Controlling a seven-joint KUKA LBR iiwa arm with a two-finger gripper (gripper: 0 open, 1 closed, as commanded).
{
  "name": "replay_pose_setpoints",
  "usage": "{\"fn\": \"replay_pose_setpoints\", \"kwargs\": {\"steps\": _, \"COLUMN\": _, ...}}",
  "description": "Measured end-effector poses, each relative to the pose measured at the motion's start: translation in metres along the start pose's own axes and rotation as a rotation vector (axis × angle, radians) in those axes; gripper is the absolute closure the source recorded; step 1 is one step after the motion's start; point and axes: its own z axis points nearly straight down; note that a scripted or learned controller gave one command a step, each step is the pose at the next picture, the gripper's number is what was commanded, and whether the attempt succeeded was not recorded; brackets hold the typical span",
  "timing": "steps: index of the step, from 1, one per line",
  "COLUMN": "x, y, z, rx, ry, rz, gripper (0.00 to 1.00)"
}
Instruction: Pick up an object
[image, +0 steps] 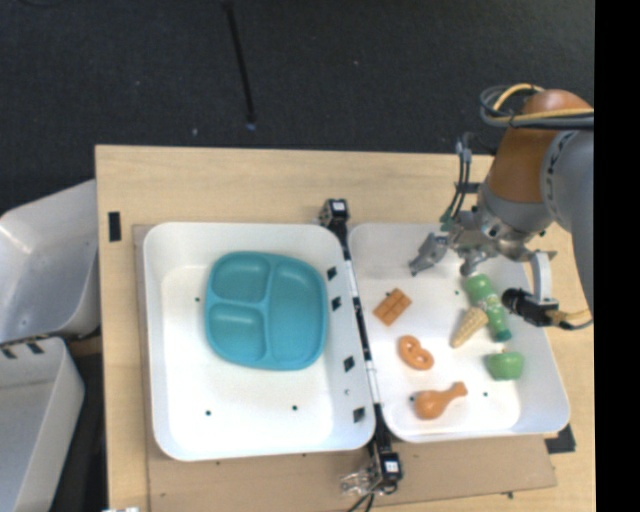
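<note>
- The tool (447, 257) hangs over the right bin's (400, 425) far edge with its two fingers spread apart and nothing between them, which suggests it is lining up for a grab.
- Closest lies a green toy (481, 287), just beside one finger.
- Farther toward the near edge sit a cone (468, 326), a waffle (392, 306), a pretzel (415, 353) and a drumstick (440, 400), loosely scattered as candidates.
- The left bin (180, 420) carries a teal tray (266, 309).

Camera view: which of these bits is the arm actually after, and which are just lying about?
Could be picked, all in the right bin:
waffle
pretzel
drumstick
ice cream cone
green toys
The gripper hovers above them.

Just lying about:
teal divided plate in the left bin
</note>
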Motion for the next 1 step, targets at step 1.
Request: {"fn": "replay_pose_setpoints", "kwargs": {"steps": 1, "x": -0.0008, "y": 0.0016, "z": -0.0142, "rx": -0.007, "ry": -0.001, "rz": 0.000, "gripper": 1.00}}
